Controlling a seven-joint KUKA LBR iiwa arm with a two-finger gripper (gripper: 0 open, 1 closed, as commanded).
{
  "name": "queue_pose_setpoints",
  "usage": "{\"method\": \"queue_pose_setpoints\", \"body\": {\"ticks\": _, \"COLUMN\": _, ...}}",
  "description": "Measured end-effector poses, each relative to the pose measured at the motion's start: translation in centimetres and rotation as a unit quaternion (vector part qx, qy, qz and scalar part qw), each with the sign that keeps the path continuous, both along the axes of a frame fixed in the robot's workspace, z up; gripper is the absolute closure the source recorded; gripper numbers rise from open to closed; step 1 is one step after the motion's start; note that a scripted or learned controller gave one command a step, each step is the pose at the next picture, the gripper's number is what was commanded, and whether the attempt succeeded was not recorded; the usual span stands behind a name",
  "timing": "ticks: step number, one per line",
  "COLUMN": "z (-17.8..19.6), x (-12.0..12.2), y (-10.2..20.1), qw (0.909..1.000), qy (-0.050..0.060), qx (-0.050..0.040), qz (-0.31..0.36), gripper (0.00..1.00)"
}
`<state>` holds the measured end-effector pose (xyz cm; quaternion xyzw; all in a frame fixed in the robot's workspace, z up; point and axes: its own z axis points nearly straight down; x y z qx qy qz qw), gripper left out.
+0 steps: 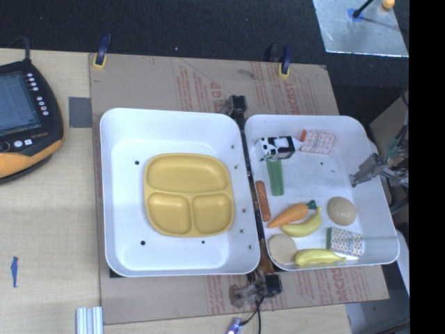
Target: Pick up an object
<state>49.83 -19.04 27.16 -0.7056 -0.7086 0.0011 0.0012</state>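
We look down on two white bins side by side: the left bin (118, 186) holds a yellow divided tray (188, 193) at its middle, and the right bin (361, 134) holds a scatter of small things. The gripper (363, 172) comes in at the right bin's right edge, low over the rim, with grey metal parts pointing left into the bin; we cannot tell how it is set, and we see nothing caught in it. Nearest to it lies a tan round object (341, 211), below and a little to its left, apart from it. Further left lie an orange carrot (293, 213) with a green top and, touching it from below, a yellow banana (304, 226). Along the bin's bottom wall we see a second banana (319, 257), a pale round disc (281, 247) at its left end and a small patterned packet (345, 243) just above its right end. A green stick (276, 177) stands near the bin's middle left, well apart from the gripper, with a black-and-white cow-patterned item (276, 146) above it and a reddish sausage-shaped piece (263, 200) along the left wall. A pale card with red print (317, 142) lies near the top, up and left of the gripper. An orange-rimmed control pendant (24, 120) rests on the bench at far left.
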Motion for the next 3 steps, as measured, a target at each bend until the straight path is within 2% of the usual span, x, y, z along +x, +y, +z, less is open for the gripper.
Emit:
{"method": "queue_pose_setpoints", "body": {"ticks": 1, "z": -12.1, "x": -1.0, "y": 4.2, "qw": 1.0, "qy": 0.001, "qx": 0.0004, "qz": 0.001, "gripper": 0.0}}
{"method": "queue_pose_setpoints", "body": {"ticks": 2, "z": -18.0, "x": 0.1, "y": 9.7, "qw": 1.0, "qy": 0.0, "qx": -0.0002, "qz": 0.001, "gripper": 0.0}}
{"method": "queue_pose_setpoints", "body": {"ticks": 3, "z": -17.0, "x": 0.2, "y": 9.6, "qw": 1.0, "qy": 0.001, "qx": -0.0007, "qz": 0.002, "gripper": 1.0}}
